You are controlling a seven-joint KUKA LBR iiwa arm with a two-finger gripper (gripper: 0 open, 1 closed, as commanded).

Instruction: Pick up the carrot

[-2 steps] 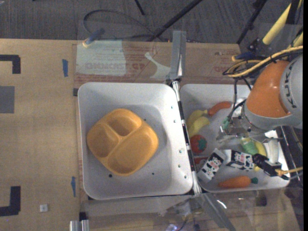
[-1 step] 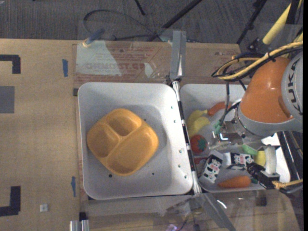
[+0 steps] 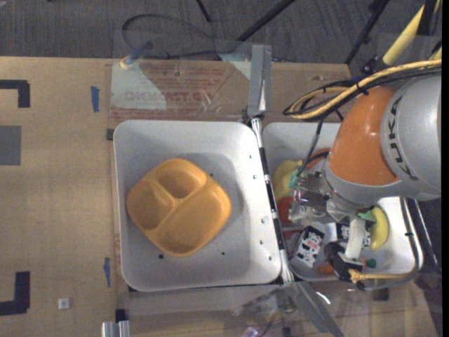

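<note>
My gripper reaches down into the right bin, near its front left part, with the orange-banded wrist covering most of it from above. A small orange piece peeks out just in front of the gripper, close to the bin's front wall; it may be the carrot, but most of it is hidden. I cannot see anything held between the fingers.
A yellow divided plate lies in the left bin. In the right bin, a yellow round item and a red item sit by the left wall, and a banana lies to the right of the wrist.
</note>
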